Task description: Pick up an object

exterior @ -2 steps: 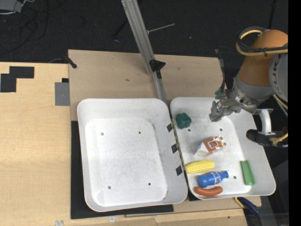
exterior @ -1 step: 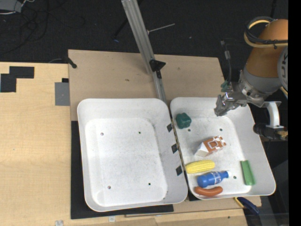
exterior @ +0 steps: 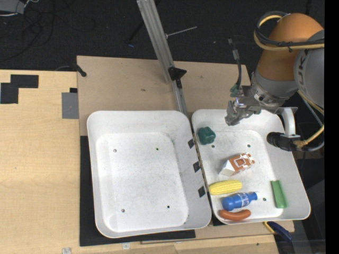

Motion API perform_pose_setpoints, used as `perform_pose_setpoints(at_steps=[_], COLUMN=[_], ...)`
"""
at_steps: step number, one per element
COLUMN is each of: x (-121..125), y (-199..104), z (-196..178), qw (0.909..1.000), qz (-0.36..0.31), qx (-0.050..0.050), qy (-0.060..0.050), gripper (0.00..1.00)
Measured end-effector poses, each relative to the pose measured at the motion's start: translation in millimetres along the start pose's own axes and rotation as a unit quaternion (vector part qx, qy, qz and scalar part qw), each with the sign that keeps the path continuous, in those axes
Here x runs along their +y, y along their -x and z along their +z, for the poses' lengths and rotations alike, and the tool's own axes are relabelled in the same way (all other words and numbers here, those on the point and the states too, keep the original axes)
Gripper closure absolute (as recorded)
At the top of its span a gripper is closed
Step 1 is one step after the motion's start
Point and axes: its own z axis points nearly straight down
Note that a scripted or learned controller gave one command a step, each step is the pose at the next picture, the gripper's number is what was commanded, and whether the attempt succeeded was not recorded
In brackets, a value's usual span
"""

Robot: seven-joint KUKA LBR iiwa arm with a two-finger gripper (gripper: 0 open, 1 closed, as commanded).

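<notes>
The right bin [exterior: 286,136] holds several small objects. A dark green lump [exterior: 206,135] lies at its far left corner. A white and orange carton [exterior: 237,164] rests near the middle, tilted. Below it lie a yellow corn cob [exterior: 225,187], a blue bottle [exterior: 239,200] and a red sausage [exterior: 234,214] at the near rim. A green block [exterior: 278,193] lies along the right side. My gripper [exterior: 234,117] hangs over the bin's far edge, above and right of the green lump, with nothing seen between its fingers.
The left bin [exterior: 106,126] sits beside the right one, joined by black clips [exterior: 196,166]. A slanted aluminium rail [exterior: 161,49] runs from the top down to the bins' far junction. The grey arm with its orange band [exterior: 288,41] fills the upper right.
</notes>
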Motion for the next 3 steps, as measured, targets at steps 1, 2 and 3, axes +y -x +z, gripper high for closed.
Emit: perform_pose_setpoints(at_steps=[1, 2, 3], x=[9, 12, 14], y=[-45, -108, -169], z=[7, 6, -2], qw=[1.0000, 1.0000, 1.0000], qz=[0.000, -0.001, 0.000], qx=[0.000, 0.000, 0.000], qy=[-0.001, -0.001, 0.000], gripper=[1.00, 1.00, 1.00])
